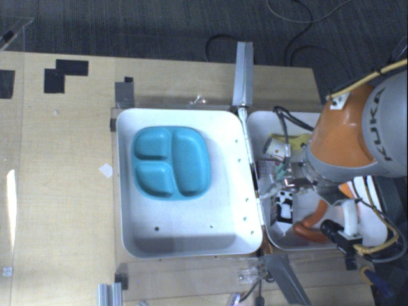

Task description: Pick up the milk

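Pale wood bench [64, 190] carries two white bins side by side, and the milk [284, 207], which we take to be the small black-and-white patterned carton, lies in the right bin [260, 127] close to its left wall, with an orange sausage-like item [309, 225] just beside it toward the near edge. We see the gripper [285, 182] low over that carton, too hidden under the wrist to tell its state, so we judge a good grasp needs a straight descent centred on the carton. Room is tight there against the bin wall and clutter, while the left bin [191, 234] holds just a blue divided tray [171, 161].
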Robot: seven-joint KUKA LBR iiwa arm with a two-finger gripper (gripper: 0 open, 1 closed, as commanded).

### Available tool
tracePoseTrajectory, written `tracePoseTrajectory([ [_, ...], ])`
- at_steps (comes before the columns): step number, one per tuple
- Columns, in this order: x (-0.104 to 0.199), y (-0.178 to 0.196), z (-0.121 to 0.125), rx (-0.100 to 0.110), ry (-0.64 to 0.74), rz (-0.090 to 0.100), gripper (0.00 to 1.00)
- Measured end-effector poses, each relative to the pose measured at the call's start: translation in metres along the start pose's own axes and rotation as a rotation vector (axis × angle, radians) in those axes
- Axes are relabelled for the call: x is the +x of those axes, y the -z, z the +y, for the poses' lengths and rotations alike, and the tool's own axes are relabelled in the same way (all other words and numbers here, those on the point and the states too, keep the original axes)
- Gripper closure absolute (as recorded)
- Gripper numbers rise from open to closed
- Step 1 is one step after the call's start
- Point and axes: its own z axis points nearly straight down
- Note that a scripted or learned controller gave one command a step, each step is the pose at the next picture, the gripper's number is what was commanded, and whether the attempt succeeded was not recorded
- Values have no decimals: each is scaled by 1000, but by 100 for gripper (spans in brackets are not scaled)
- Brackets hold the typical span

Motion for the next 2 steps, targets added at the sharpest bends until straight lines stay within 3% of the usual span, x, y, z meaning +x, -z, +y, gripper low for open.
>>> tracePoseTrajectory([
  [1,-31,0,-3,-1,-40,0,0],
  [2,-60,-89,-5,-2,7,0,0],
])
